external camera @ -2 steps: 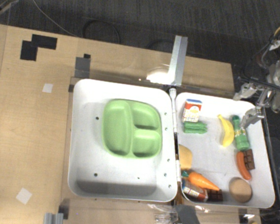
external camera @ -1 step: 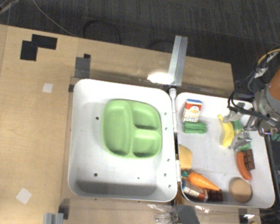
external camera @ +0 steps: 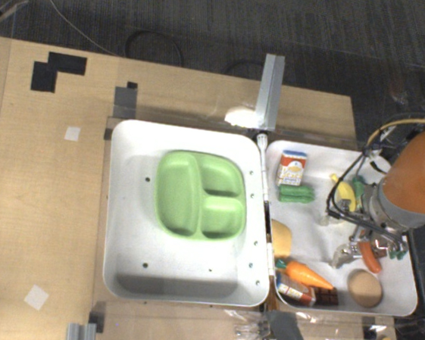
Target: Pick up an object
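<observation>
The right bin (external camera: 411, 302) holds several small items. A white carton with an orange label (external camera: 292, 168) stands at the back, with a green block (external camera: 296, 193) just in front of it. A yellow and green piece (external camera: 346, 191) lies near the arm. An orange carrot (external camera: 309, 275) and a dark bottle (external camera: 305, 294) lie at the front. A tan round object (external camera: 364, 289) sits at the front right. A yellow lump (external camera: 281, 238) rests against the left wall. My gripper (external camera: 354, 252) is low over the bin's right half, right beside a small red-orange piece (external camera: 372, 258).
The left bin (external camera: 127, 217) carries a green divided plate (external camera: 198, 194). The arm's orange band and grey wrist (external camera: 417, 185) cover the right bin's far right part. A metal post (external camera: 270, 92) stands behind the two bins. Cables loop around the wrist.
</observation>
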Robot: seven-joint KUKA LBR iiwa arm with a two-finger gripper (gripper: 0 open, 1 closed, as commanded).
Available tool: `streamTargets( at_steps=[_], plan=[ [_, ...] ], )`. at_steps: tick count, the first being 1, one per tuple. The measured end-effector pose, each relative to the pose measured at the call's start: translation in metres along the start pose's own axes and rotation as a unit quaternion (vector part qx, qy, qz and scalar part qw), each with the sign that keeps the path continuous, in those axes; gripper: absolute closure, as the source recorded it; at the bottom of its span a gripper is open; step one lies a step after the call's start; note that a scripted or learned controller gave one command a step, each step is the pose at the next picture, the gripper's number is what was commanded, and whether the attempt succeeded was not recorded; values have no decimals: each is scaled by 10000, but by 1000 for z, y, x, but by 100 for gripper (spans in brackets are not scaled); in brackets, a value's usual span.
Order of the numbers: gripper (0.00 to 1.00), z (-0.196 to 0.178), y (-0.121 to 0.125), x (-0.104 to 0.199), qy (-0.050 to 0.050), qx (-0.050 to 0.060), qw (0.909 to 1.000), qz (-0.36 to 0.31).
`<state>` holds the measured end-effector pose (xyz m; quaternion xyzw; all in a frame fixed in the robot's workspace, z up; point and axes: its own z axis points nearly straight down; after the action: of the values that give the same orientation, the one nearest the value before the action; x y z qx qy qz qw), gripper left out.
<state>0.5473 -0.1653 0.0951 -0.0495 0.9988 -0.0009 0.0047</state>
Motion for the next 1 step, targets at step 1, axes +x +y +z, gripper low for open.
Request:
streamTargets(
  at_steps=[1],
  plan=[
    [0,8,34,-123,-12,-10,10000,89]
  ],
)
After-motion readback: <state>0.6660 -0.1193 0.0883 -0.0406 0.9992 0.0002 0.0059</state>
